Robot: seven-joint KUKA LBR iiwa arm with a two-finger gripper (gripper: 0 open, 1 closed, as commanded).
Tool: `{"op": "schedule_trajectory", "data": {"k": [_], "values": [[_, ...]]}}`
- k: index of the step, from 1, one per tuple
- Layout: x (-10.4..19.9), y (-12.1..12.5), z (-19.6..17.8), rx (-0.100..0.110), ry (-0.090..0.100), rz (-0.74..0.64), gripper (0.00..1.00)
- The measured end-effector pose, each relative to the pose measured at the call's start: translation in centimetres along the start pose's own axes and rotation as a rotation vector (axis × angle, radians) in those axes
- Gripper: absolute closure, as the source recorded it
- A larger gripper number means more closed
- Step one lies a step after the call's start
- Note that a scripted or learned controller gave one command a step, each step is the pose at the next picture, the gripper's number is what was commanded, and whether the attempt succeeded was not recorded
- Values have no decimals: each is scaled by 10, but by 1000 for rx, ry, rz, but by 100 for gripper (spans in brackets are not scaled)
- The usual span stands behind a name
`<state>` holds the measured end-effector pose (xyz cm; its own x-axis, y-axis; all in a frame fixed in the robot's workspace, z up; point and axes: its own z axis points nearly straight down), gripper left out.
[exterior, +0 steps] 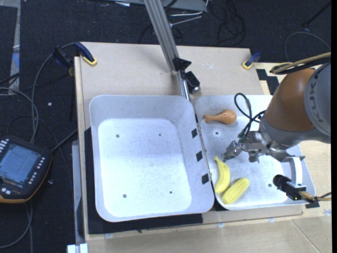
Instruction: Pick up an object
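The grey KUKA arm [316, 107] is thick and rounded, its smooth casing bearing part of a dark printed letter near the edge; a broad glossy orange band [289, 101] wraps it above the wrist; a black cable [243, 107] loops beside the wrist; the dark metal hand [235, 150] is small, angular and grey-black.

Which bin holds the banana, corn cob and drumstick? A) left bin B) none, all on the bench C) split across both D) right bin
D: the banana, corn cob and drumstick all lie in the right bin, where the arm reaches in.
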<state>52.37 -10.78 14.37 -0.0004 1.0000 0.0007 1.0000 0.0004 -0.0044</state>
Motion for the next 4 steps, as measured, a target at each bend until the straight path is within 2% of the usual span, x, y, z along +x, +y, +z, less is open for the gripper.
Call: {"op": "schedule_trajectory", "data": {"k": [1, 2, 3, 4], "values": [[0, 1, -12, -4, -1, 1, 100], [-7, -4, -58, -8, -1, 1, 100], [-7, -4, -76, -6, -1, 0, 100], [51, 11, -71, -4, 1, -5, 100]]}}
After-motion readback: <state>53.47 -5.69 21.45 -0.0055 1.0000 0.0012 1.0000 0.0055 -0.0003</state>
